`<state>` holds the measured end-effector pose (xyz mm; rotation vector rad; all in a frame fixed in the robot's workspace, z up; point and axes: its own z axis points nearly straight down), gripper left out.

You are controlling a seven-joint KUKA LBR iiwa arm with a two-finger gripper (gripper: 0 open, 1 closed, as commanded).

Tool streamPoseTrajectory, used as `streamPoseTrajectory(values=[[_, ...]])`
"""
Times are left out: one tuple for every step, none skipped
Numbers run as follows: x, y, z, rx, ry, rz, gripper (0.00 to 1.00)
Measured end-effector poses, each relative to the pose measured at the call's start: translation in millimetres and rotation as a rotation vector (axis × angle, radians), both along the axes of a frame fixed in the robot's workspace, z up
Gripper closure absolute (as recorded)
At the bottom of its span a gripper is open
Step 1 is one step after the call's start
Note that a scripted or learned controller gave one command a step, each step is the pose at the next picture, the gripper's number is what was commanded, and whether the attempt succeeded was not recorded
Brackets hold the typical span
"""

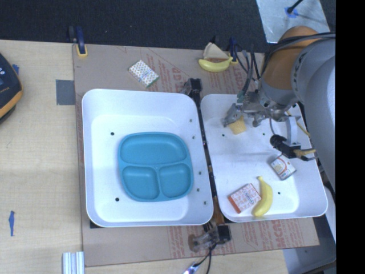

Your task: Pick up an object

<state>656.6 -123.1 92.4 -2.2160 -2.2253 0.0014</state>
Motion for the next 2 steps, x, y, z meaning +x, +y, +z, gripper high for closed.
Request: streamPoseTrajectory(values=[[-0.5,15.9,-0.5,0.001,0.003,0.0,0.0],[-0.2,15.3,10.2,0.0,0.005,0.005,1.0]])
